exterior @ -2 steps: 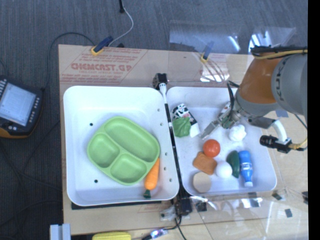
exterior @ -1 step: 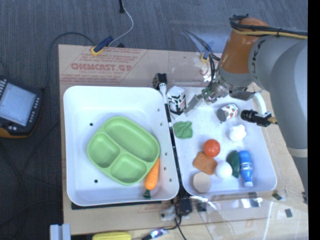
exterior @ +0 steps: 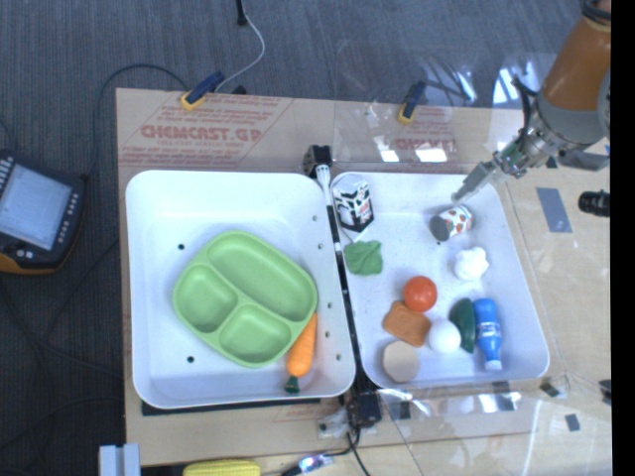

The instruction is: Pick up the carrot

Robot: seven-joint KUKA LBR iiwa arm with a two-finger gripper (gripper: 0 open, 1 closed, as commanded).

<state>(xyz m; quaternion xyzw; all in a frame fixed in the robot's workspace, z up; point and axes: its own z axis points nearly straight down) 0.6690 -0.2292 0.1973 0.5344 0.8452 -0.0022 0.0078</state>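
Camera view: carrot (exterior: 303,349) against bin wall (exterior: 343,296)

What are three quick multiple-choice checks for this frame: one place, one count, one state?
1. Where does the carrot lie?
A. left bin, beside the green plate
B. right bin, beside the tomato
C. on the bench outside the bins

2. How many compartments has the green plate?
A. two
B. three
C. five

3. Where is the hand?
A. over the right bin
B. touching the carrot
C. over the green plate

Answers:
1 A: it rests against the plate's lower right edge in the left bin.
2 B: three hollows show.
3 A: it hangs above the far part of the right bin, far from the carrot.
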